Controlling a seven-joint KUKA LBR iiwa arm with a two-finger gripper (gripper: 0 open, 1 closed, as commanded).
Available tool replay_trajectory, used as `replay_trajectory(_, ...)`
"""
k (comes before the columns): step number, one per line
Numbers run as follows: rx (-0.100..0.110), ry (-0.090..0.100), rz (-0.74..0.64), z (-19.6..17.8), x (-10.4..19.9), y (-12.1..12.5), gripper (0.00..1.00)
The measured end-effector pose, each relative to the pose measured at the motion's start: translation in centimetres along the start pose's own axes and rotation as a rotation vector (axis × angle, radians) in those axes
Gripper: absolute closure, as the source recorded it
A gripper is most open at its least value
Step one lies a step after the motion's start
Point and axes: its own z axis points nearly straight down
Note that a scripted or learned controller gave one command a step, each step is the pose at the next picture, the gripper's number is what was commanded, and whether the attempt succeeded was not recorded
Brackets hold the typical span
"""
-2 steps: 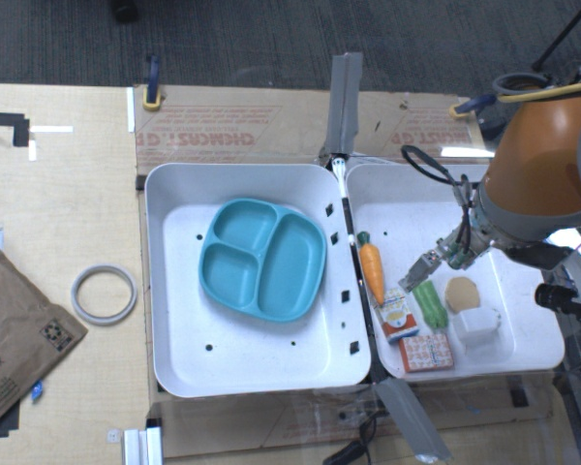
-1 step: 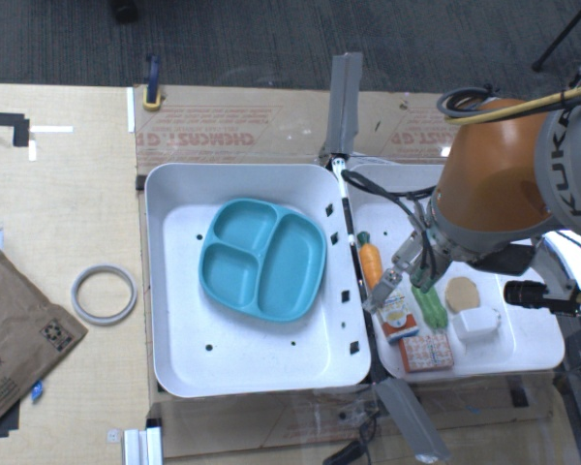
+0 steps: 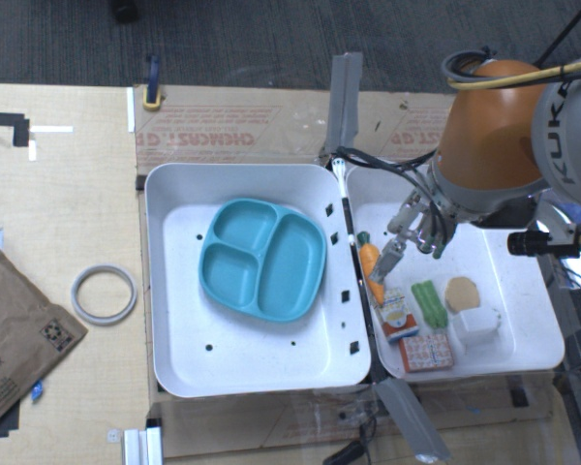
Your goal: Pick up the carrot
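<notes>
**Closing in on the carrot, right bin**

Reaching in from the right of the frame, with the gripper (image 3: 399,250) low over the right bin (image 3: 523,356) at its left wall. Fingers angled down and to the left, tips just beside the carrot (image 3: 371,263); hard to say whether touching. Cannot tell how far apart the fingers stand, and nothing plainly caught between them, so no claim of a hold.

Carrot lying against the left wall of the right bin, orange body with a green top toward the upper end, right of centre in the frame.

Judged as the approach step, grasp not yet made. Next move likely calls for settling the fingers either side of the carrot, closing, then lifting straight up. Tight spot: bin wall on one side, a small carton (image 3: 395,316) just below, so little room for a finger to slip in, and a fair risk of pushing the carrot along the wall rather than gripping it.

Also in the right bin: a green piece (image 3: 429,304), a tan bread-like piece (image 3: 462,294), a white block (image 3: 477,324), a red patterned box (image 3: 426,354).

Left bin (image 3: 174,356) holding a blue divided plate (image 3: 263,259), three compartments, nothing in them.
</notes>
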Motion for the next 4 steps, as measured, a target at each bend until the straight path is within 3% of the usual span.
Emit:
replay_trajectory(1,0.000,0.002,-0.257,0.0,0.3,-2.5,0.00)
replay_trajectory(2,-0.001,-0.002,-0.255,-0.1,-6.2,5.2,0.00)
replay_trajectory(3,-0.001,-0.002,-0.515,9.9,-8.5,-4.4,0.00)
replay_trajectory(4,0.000,-0.003,-0.576,9.9,-5.6,-4.6,0.00)
